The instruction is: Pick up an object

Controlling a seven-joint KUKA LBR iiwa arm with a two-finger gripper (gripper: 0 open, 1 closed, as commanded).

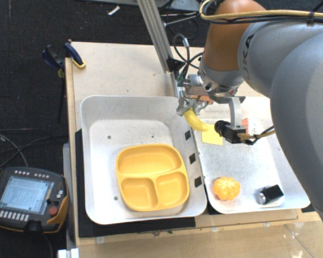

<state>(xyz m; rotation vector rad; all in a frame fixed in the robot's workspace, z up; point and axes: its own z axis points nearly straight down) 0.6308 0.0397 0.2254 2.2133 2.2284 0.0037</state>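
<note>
Above the seam where two shallow white bins meet, the robot's fingers [182, 106] are closed on the upper end of a yellow banana [198, 123], which hangs tilted with its lower tip pointing toward the right bin [247, 163]. The fruit sits at the far end of the divide, clear of the bin floors as far as the slanted view shows. The grey arm [293, 69] reaches in from the right, and its orange band [231, 23] is just above the wrist.

Just beside the banana's lower tip, a small yellow square of paper [212, 138] lies flat in the right bin. Toward that bin's near edge sit an orange fruit [226, 188] and, well apart from it to the right, a short black cylinder [269, 194] with a pale end, lying on its side close to the rim.

The left bin [85, 112] holds a yellow divided plate [152, 175] with three compartments, one long and two smaller, resting flat in the near half. Small dark specks dot the white floor around it.

Both bins rest on a pale surface [116, 69]. A blue and yellow clamp [64, 55] grips its far left corner. A slanted metal rail [153, 26] rises behind the bins. Off the surface at lower left, a handheld control pendant [24, 198] with a lit screen lies on the dark floor, with cables trailing near it.
</note>
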